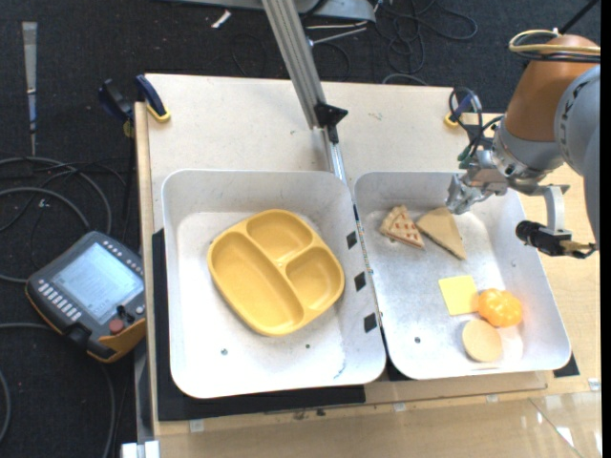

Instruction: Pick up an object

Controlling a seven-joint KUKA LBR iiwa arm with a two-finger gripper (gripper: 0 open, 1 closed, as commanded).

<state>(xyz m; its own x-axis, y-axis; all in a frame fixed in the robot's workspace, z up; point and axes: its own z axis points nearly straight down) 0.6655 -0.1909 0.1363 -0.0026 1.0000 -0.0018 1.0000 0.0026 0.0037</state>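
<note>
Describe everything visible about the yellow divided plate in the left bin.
The yellow divided plate looks like matte plastic, a rounded rectangle with a raised rim. Ridges split it into three wells: one long well along its lower left side and two smaller ones on the upper right. It lies flat, right way up, turned at a slant, near the middle of the left bin. All three wells hold nothing. Only the bin floor touches it.

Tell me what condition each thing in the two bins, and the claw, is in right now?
Yellow divided plate: upright in left bin, nothing on it.
Waffle piece: flat, right bin.
Tan wedge: flat, under the gripper.
Yellow square: flat.
Orange piece: resting, unheld.
Round tan disc: flat.
Gripper: low over the wedge; grip unclear.
</note>
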